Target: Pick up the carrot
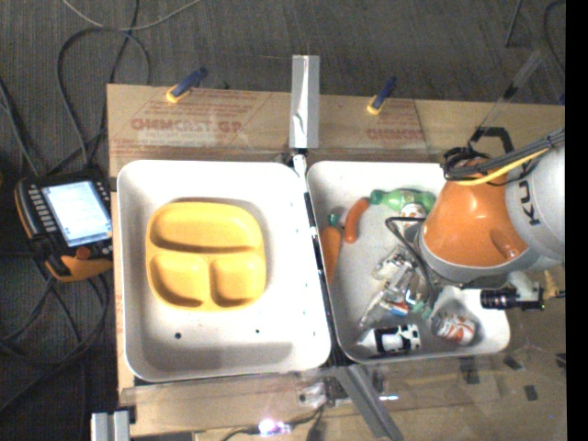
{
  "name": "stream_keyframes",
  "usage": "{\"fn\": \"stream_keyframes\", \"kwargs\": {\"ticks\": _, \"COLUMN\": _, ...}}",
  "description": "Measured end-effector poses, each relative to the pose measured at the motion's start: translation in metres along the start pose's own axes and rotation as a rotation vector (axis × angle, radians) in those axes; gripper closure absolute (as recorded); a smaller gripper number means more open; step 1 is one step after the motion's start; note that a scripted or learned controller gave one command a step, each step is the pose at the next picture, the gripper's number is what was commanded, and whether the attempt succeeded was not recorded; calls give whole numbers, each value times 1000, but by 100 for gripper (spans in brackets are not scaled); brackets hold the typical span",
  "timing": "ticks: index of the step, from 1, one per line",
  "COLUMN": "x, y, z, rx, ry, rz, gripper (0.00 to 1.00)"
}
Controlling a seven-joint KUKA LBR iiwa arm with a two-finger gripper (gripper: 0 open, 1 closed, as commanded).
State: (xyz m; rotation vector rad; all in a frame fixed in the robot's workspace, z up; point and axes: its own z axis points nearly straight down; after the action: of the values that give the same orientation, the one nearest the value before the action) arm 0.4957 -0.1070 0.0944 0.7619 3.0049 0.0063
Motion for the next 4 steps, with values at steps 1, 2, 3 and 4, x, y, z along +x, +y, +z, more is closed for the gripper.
{"fn": "stream_keyframes", "kwargs": {"ticks": 1, "x": -71, "y": 41, "z": 7, "rx": 13, "ry": 25, "rz": 331, "gripper": 0}}
{"fn": "stream_keyframes", "kwargs": {"ticks": 2, "x": -73, "y": 42, "z": -4, "rx": 10, "ry": 20, "rz": 331, "gripper": 100}}
{"fn": "stream_keyframes", "kwargs": {"ticks": 3, "x": -73, "y": 42, "z": -4, "rx": 10, "ry": 20, "rz": 331, "gripper": 0}}
{"fn": "stream_keyframes", "kwargs": {"ticks": 4, "x": -67, "y": 52, "z": -86, "rx": 18, "ry": 36, "rz": 136, "gripper": 0}}
